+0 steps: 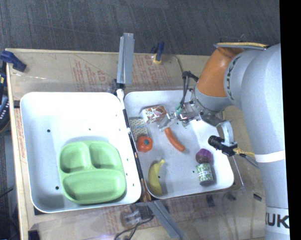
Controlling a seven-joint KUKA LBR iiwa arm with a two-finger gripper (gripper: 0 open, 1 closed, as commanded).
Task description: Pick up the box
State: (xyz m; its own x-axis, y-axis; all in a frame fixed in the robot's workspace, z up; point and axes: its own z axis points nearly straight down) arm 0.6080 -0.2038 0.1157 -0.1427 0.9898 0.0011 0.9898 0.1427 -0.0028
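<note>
Pale wood forms the desk [78, 70], carrying two smooth, shallow white bins. Nearest, the left bin [35, 104] holds one glossy green three-compartment tray [92, 172]; the right bin [193, 188] holds one curved yellow banana [155, 177], one small labelled can [204, 173], one purple fruit [204, 155], one red tomato [144, 143] and one orange carrot [174, 139]. Farthest, the printed box [154, 113] lies flat by the rear wall, its writing unreadable. The end effector [176, 116] sits beside it; its state cannot be told.
</note>
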